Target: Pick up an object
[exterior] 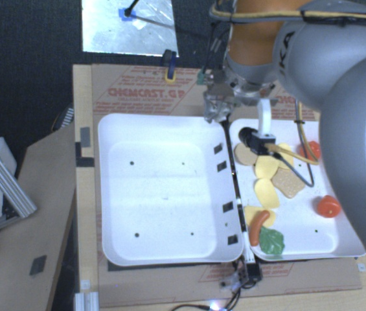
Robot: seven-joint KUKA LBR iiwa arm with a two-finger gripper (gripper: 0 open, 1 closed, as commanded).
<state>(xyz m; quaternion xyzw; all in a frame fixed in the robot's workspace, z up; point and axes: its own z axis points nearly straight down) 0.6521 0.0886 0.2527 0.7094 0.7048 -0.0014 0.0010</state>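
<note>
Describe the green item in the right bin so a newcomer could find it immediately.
Start at the right bin, the one crowded with toy food. Follow its near edge to the corner beside the divider between the bins. There sits the green leafy piece, just below the orange sausage; it is the one green thing among yellow, tan and red pieces.

Arm [338, 63]: large smooth grey casing, orange band [267, 11] above the wrist. Black and yellow cables are routed along the wrist. Dark lettering noted on casing.

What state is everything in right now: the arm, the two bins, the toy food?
Arm: reaching over the right bin.
Left bin: bare white floor.
Right bin: holds the toy food.
Hot dog: lying flat.
Green leaf: lying flat.
Tomato: resting, untouched.
</note>
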